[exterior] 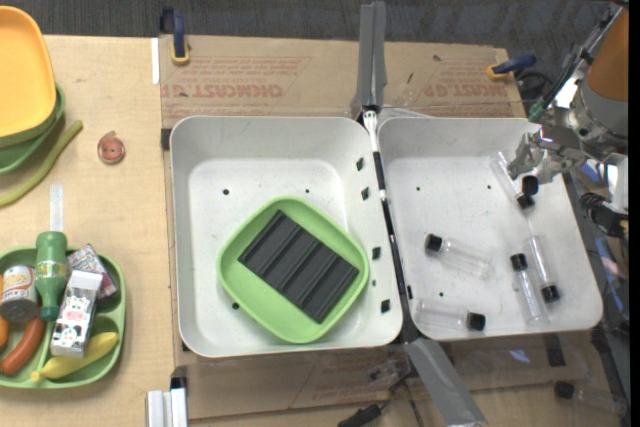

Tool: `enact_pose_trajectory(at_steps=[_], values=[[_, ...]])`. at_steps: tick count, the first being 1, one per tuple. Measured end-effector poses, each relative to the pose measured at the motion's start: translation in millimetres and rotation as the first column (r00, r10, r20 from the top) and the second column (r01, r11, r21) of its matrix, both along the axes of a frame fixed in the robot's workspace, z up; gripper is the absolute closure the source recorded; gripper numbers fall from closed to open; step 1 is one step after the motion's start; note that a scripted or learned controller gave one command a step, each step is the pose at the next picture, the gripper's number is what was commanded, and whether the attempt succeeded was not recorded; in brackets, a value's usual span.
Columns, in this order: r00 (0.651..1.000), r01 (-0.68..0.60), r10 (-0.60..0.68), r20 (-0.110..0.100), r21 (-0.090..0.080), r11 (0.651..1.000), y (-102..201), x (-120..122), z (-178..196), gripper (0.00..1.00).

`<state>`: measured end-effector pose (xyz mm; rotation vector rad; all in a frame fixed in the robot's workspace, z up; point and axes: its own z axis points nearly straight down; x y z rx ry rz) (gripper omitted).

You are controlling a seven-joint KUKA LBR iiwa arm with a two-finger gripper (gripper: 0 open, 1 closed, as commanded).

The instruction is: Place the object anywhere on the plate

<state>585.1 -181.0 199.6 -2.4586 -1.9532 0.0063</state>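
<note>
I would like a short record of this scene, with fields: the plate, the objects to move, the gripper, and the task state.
plate: green plate with a dark ribbed insert, lying in the left bin
objects: several clear tubes with black caps, scattered in the right bin
gripper: gripper over the upper right part of the right bin, near one tube; nothing visibly held
task state: no tube on the plate yet

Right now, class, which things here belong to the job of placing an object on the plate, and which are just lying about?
Belonging to the job:
green plate in the left bin
clear vials with black caps in the right bin
gripper

Lying about:
toy food tray
yellow dish
blue clamp
</note>
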Motion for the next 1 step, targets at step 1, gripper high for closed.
enact_pose_trajectory(at_steps=[1], values=[[1.0,0.001,-0.001,0.0,0.0,1.0,-0.1,0.0,0.1,0.0]])
